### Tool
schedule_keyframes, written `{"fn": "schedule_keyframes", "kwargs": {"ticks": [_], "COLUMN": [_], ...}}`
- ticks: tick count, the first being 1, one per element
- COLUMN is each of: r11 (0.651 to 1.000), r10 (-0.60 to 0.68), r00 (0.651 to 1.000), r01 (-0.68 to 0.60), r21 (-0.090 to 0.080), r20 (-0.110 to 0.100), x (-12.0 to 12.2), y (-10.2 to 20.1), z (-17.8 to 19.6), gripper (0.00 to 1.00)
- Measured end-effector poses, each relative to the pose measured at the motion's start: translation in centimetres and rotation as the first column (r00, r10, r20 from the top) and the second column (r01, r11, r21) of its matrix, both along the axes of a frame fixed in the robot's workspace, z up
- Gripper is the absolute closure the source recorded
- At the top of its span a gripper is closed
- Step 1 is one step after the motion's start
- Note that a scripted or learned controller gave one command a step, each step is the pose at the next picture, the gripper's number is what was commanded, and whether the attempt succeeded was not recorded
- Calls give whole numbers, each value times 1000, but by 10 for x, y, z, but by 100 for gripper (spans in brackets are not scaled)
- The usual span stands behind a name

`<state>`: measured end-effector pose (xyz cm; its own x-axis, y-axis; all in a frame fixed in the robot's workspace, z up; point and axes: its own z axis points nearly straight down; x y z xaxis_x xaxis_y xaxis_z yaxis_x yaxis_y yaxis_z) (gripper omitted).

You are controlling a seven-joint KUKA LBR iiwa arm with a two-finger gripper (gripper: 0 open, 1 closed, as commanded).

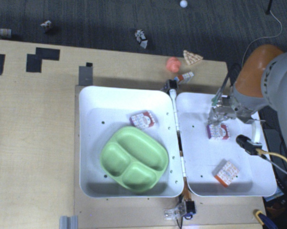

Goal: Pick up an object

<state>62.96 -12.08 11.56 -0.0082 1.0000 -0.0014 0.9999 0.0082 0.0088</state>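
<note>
My gripper hangs low over the back of the right bin, directly above a small red-and-white packet that lies just under its tips. An orange-and-white packet rests nearer the front of the same bin. In the left bin a green divided tray lies tilted, with another red-and-white packet behind it. Nothing is seen lifted between the gripper's tips.
On the bench behind the bins lie a pink ball, a wedge-shaped toy and a small red-and-white tube. The ridge between the two bins runs at about mid-frame.
</note>
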Motion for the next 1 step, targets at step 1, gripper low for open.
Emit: {"fn": "schedule_keyframes", "kwargs": {"ticks": [1], "r11": [1000], "r10": [0], "r00": [1000], "r01": [0], "r21": [0], "r20": [0], "x": [0], "y": [0], "z": [0], "gripper": [0]}}
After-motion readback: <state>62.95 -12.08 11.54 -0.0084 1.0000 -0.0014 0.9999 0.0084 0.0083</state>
